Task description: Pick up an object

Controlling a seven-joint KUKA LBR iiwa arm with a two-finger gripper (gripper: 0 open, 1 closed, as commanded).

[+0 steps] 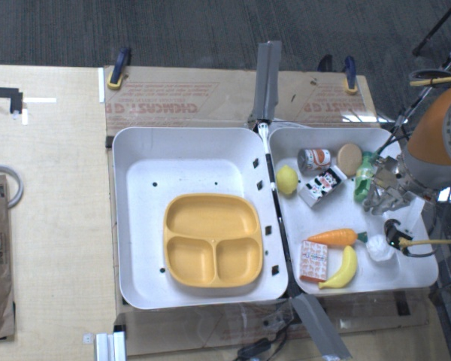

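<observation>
1. Right now the gripper [382,195] hangs low over the right bin [413,277], near its right wall, and I cannot tell how it is set; nothing shows in its grasp.
2. Nearest is a green object [363,177], touching or just left of the gripper, too blurred to name.
3. Below-left lies a carrot [332,238], long axis running left to right, leafy end toward the gripper's side.
4. A banana [342,269] curves just under it, beside a small carton [313,261].
5. Farther left sit a can [314,158], a round tan piece [349,157], a black-and-white box [321,186] and a lemon [286,179] by the left wall.
6. Judging by this, the green object calls for the shortest move; the carrot offers a cleaner grip across its width.
7. Things lie packed on the smooth white floor, so room is tight.
8. Left bin [135,201] holds a yellow tray [212,241], well apart.
</observation>
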